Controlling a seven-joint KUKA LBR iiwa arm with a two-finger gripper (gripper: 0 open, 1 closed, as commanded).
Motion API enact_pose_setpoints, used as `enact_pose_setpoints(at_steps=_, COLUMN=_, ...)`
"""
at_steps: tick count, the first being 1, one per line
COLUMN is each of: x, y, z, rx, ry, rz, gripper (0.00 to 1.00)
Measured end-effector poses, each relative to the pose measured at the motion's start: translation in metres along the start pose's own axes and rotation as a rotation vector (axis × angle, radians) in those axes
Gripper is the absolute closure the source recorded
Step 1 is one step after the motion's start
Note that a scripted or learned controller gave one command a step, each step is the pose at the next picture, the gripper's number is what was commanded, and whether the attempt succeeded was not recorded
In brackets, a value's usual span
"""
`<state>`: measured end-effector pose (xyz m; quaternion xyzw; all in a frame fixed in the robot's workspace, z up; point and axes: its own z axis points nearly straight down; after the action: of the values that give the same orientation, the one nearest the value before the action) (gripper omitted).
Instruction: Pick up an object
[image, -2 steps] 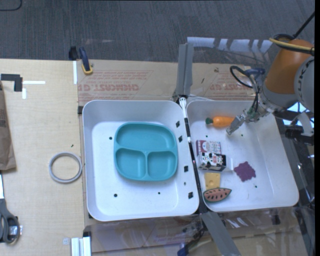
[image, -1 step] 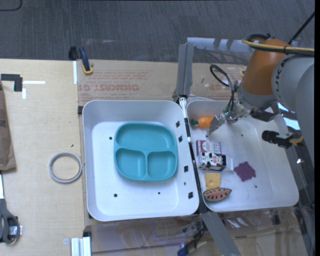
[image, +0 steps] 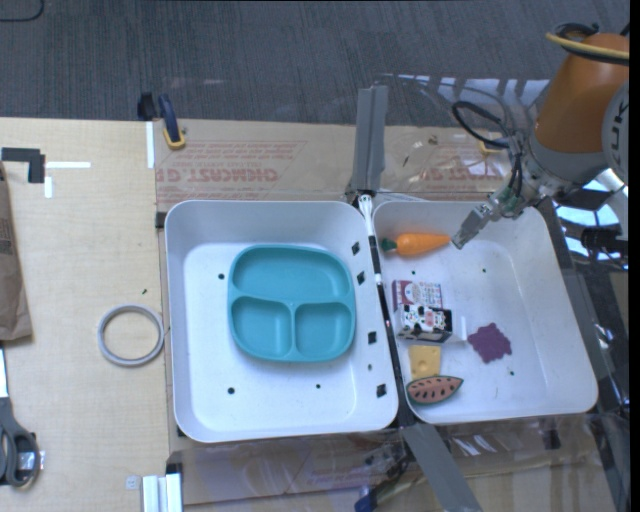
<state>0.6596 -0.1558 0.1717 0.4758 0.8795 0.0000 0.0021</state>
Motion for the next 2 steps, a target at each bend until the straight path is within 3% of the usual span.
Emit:
enact_pose_setpoints(at_steps=1, x=0.0, y=0.0, z=0.0, rx=0.0, ry=0.0, rz=0.0, gripper=0.0)
enact_pose_setpoints(at_steps=2, x=0.022, y=0.014, z=0.071, rx=0.0, ry=0.002, rz=-0.215, gripper=0.0)
